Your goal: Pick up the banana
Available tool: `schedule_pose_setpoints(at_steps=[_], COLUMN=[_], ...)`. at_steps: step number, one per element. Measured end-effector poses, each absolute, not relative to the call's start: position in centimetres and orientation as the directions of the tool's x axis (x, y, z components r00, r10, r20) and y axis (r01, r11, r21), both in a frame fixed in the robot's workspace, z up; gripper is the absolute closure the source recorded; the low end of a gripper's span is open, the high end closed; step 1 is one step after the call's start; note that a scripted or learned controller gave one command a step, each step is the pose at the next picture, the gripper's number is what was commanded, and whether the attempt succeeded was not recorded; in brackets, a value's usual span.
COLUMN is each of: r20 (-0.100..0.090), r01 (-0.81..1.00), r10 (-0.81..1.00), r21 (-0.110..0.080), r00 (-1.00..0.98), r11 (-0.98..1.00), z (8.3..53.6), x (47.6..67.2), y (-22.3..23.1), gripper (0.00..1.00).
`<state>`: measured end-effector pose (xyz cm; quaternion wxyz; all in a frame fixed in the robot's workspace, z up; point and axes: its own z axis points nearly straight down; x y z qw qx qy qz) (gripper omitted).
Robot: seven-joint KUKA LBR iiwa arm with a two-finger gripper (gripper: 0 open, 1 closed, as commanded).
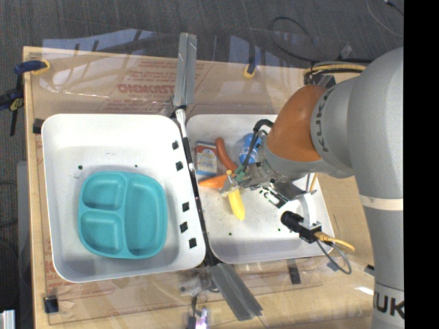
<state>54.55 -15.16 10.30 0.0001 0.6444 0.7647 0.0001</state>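
Our claw (236, 181) sits at the banana's (235, 203) top end in the right bin (274, 252); we cannot tell its opening.

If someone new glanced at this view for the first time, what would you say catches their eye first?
The big grey arm with its orange band dominates the right side, reaching over the right bin. Beneath its gripper lies a yellow banana among small items, including an orange carrot. In the left bin, a turquoise divided plate stands out against the white.
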Motion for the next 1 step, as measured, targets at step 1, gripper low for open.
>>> schedule_pose_setpoints(at_steps=[1], r20=[0.000], r01=[0.988], r10=[0.988], r21=[0.000], r00=[-0.153], r11=[0.153], z=[22.74], x=[53.91], y=[-10.62], gripper=[1.00])
